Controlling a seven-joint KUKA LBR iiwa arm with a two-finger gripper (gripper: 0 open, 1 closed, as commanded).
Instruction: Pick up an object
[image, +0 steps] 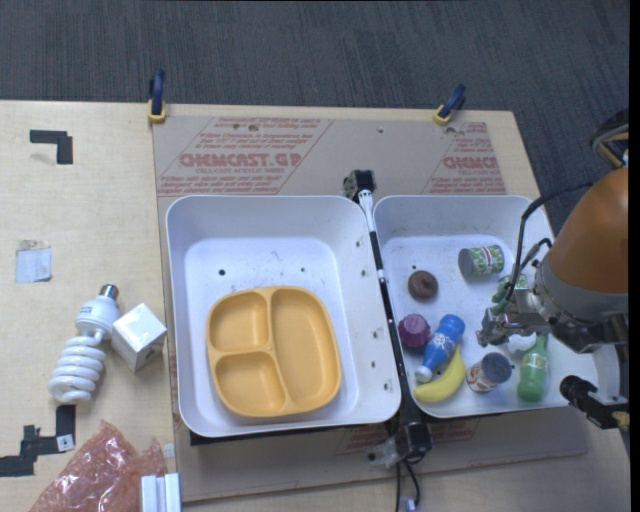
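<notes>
One fixed cam, mounted above the worktop, looking down at a slant. Far edge of the scene sits at top of frame w/ dark floor beyond; near edge at bottom. Mid distance: both white bins fit in full, left bin approx. centre, right bin toward the right side. Arm comes in from frame right, partly cut off by the edge.
</notes>
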